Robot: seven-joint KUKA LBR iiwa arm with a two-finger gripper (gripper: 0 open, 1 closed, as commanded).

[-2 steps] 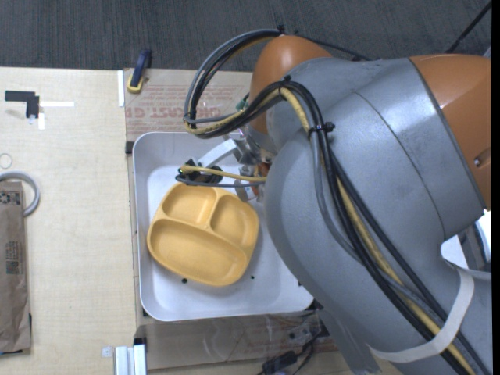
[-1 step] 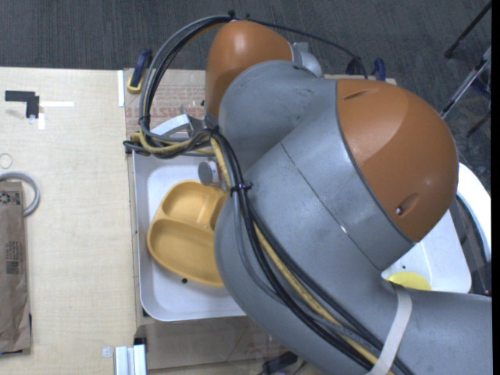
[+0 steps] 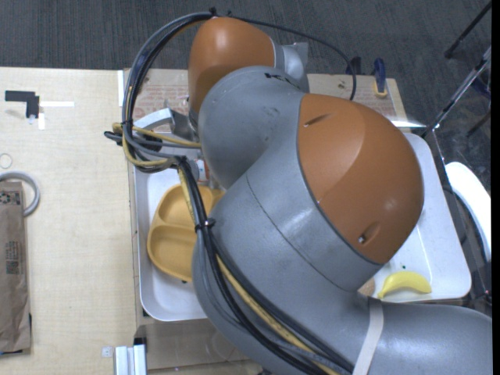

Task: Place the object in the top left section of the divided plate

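Closest to the lens is my own bulk, the grey arm with orange domed joints [image 3: 344,178], reaching in from the right and covering much of both shallow white bins. Under it, in the left white bin [image 3: 148,287], lies the yellow plastic divided plate [image 3: 173,237]; its left rim and a raised divider are plain to see, while the rest runs beneath my wrist and black cable bundle [image 3: 156,143]. A small yellow banana-shaped toy [image 3: 405,285] rests in the right white bin [image 3: 457,248] near its front edge, well apart from the plate. I take it for the object to be moved, though I cannot be sure. Whether my grasp is wide, narrow or closed on anything I cannot tell. To do this step well I would confirm a real hold first, come in over the plate's far left section, keep low, and release inside the divider, not on the ridge.
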